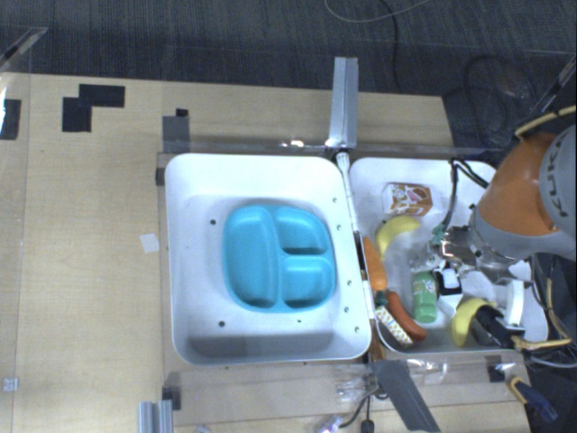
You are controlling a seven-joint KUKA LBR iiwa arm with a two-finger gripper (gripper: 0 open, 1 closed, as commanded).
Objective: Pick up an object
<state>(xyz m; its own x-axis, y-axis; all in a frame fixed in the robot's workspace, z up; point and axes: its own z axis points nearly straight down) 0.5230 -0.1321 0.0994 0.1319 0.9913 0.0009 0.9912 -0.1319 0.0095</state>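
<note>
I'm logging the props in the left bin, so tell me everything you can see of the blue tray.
The blue tray is a light-blue divided plate with rounded corners, plastic-looking and glossy. It has three compartments: one long one on its left side and two smaller ones stacked on its right. It lies flat, open side up, near the middle of the left bin, resting on the bin's white floor. Nothing sits in it, and nothing else touches it.

No text, number or brand can be read here. The small packet (407, 198) at the far end of the right bin (469, 171) bears a brown and white print, too blurred to make out. The green bottle (425, 298) nearer in that bin carries a pale label, its lettering too small to tell.
</note>
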